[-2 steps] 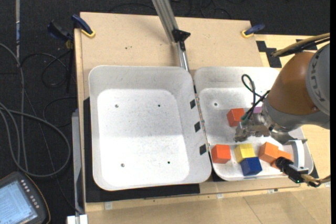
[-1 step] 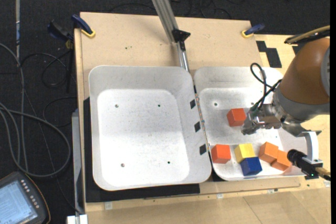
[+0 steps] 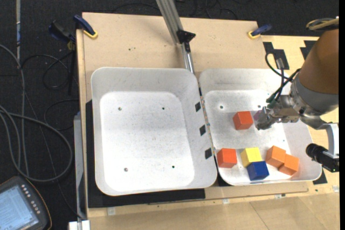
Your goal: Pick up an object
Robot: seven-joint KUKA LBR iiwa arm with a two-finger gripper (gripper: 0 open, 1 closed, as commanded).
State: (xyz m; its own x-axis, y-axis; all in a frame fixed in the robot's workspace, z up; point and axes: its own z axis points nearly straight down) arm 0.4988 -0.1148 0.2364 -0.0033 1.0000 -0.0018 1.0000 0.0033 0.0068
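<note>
Gripper point(image 3: 262, 118) seen just at 3 o'clock of orange cube point(image 3: 243, 119) in right bin point(image 3: 215, 89); jaw state cannot be told. Centring over cube advised before closing.

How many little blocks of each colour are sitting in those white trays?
Orange blocks: 4, one beside the gripper, one near the divider, two touching at the lower right.
Yellow block: 1
Blue block: 1
Total: 6, all in the right bin.
</note>
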